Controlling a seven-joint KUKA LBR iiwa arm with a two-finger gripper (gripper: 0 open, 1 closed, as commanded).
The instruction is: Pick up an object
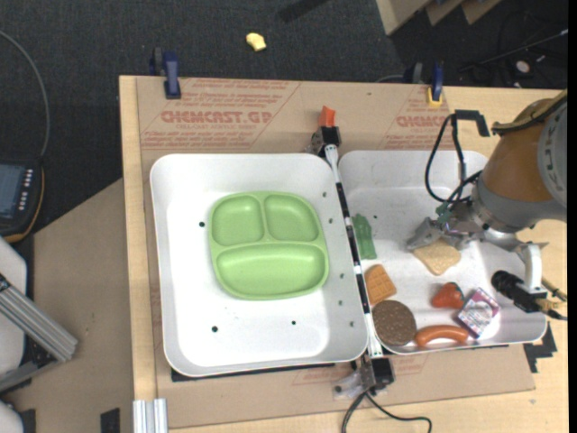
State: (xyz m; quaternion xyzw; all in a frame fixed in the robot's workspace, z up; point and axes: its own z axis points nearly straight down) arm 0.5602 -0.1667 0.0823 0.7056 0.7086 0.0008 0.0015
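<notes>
My gripper [441,235] hangs low in the right bin [397,174], near its middle, with its grey fingers [420,236] spread open. A pale slice of toast [437,259] lies on the bin floor just below and in front of the fingertips; nothing is held between them. Around it lie a red piece [447,294], a pink-purple wrapped packet [478,312], an orange sausage [442,336], a round brown patty [394,321], an orange cracker [380,283] and a green stick [363,237] along the bin's left wall.
The left bin [171,242] bears a green divided plate [268,244]. The arm's orange band [514,165] and grey wrist cover the right bin's far right side. A yellow scrap [256,41] lies on the dark floor beyond the bench.
</notes>
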